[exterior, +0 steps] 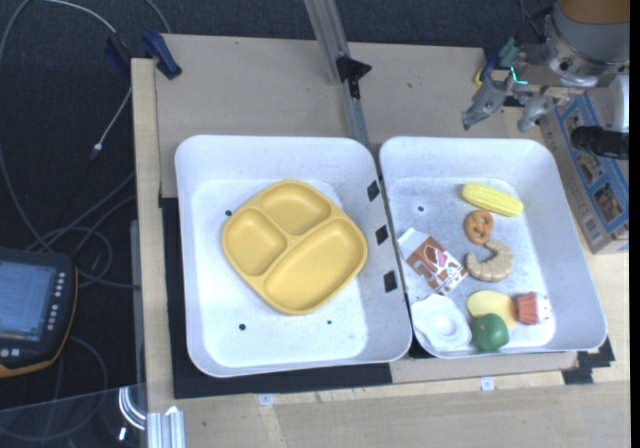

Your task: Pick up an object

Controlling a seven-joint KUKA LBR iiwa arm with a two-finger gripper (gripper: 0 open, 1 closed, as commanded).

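The right bin holds several toy foods: a yellow corn cob, a brown pretzel, a tan croissant, a brown-and-white snack packet, a white fried egg, a yellow fruit, a green fruit and an orange-red piece. My gripper hangs above the bench just beyond the right bin's far edge. It is open, its two fingers spread with nothing between them, well apart from every object.
A yellow divided plate lies in the left bin. A slanted metal post rises at the back between the bins. A box stands right of the right bin, and cables and a pendant lie at the left.
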